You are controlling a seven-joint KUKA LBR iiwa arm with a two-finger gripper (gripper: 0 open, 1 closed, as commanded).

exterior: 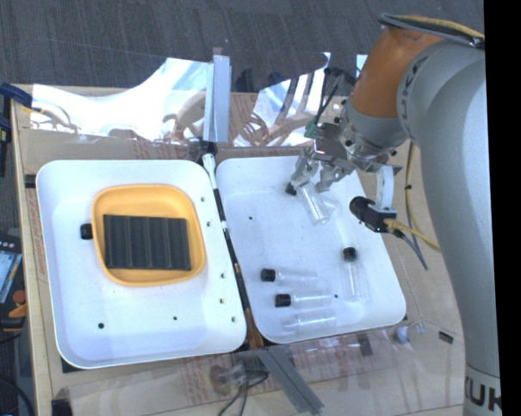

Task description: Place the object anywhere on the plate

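A yellow plate (146,202) with a dark ridged insert (148,241) lies in the left white bin (67,315). Several clear vials with black caps lie in the right white bin (260,203). One vial (310,205) lies slanted in the bin's upper middle, its black cap to the upper left. My gripper (315,181) hangs directly over this vial, its tip right at the vial's upper part. Whether it grips the vial is hidden from this angle.
More vials lie in the right bin's lower half: one (285,276) at the lower middle, one (303,299) below it, one (353,272) standing lengthwise at the right. A small black piece (86,230) sits left of the plate. Foil and clutter line the bench's back edge.
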